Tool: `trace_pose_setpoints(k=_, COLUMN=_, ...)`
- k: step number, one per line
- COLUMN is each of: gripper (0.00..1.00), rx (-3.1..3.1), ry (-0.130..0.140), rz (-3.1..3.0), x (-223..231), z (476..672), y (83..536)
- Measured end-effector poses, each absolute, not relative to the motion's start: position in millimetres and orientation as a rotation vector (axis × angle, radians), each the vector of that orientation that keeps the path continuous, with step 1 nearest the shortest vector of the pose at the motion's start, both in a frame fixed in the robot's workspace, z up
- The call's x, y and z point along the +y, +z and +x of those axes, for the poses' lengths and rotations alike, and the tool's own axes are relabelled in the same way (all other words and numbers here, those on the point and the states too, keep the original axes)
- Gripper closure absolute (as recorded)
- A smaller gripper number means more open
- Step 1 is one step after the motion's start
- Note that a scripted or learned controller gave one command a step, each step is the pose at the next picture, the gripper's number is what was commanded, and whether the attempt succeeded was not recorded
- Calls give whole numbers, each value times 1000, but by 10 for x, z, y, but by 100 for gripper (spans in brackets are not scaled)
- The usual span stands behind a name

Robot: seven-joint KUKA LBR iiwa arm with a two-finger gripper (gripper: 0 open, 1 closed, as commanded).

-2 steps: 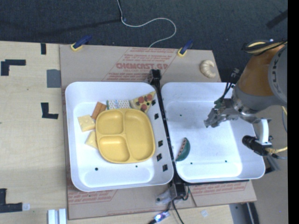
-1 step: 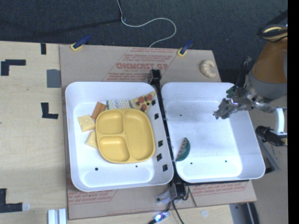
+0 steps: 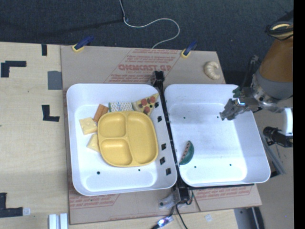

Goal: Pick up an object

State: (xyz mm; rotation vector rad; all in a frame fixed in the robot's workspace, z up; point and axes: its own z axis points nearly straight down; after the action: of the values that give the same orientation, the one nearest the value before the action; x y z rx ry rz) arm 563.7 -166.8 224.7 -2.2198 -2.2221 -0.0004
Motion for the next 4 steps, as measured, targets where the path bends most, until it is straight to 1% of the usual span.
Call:
trace_pose_setpoints(k=1, gripper=100, rx=-2225, ry=1, rz=-2214, x=-1209, z=5573, y=2257)
trace_pose_setpoints(k=2, gripper=100, rx=-2224, ry=3, rz=-2214, x=-668, z=5378, y=2146)
trace_pose_setpoints(k=3, gripper=100, rx=-2225, ry=3, rz=-2212, x=-151, z=5247, y=2135)
trace_pose_setpoints(k=4, gripper=100, rx=-2223, ry=1, rz=-2217, x=-43, z=5088, y=2339)
